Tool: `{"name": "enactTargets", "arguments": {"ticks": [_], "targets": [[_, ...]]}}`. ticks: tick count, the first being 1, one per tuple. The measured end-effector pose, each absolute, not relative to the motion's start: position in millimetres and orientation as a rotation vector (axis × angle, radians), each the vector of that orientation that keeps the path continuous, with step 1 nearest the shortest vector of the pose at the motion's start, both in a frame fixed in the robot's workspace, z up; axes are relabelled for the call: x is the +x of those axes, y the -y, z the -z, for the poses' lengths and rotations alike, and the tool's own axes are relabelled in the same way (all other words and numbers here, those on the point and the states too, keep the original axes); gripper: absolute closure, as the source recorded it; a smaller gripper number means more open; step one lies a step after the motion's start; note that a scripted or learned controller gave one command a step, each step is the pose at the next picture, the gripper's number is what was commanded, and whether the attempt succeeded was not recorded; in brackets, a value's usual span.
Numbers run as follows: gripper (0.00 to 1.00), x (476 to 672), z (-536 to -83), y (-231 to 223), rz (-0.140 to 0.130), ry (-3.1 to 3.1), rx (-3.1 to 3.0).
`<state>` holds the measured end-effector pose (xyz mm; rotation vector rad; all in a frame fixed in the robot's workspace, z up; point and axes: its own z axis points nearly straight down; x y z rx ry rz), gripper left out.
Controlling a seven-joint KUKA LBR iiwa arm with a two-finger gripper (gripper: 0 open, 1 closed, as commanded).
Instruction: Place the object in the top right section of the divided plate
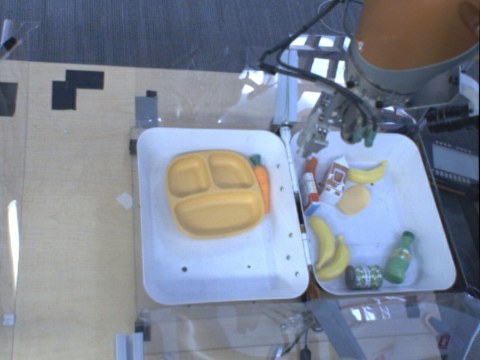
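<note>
Left bin: it held the divided plate, yellow, with two small sections at 12 o'clock and one wide section at 6 o'clock.
Top right section: it had nothing in it; the task was not done yet.
Carrot: it lay on the bin floor, touching the plate's rim at 3 o'clock, the green end toward 12 o'clock. It was just beside the target section but outside it.
Right bin: it held a red bottle near its left wall, a small carton, a round yellow piece, a single banana, a pair of bananas, a can and a green bottle.
Gripper: it hung at 12 o'clock of the right bin, above the red bottle; I could not tell how its jaws stood, and nothing showed between them.
Step in hand: probably the reach for an object; which object is meant was unclear to me.
Next move: I judge it called for a descent, a firm grasp, then a carry toward 9 o'clock over the wall between the bins.
</note>
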<state>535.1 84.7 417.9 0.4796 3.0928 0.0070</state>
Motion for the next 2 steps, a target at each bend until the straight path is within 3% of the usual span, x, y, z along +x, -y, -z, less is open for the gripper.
{"name": "enactTargets", "arguments": {"ticks": [1,2], "targets": [[1.00,499.5,-437.2,-174.2,-0.011,-3.085,0.531],[1.00,488.2,-316.3,-124.2,-0.004,-3.134,0.001]]}}
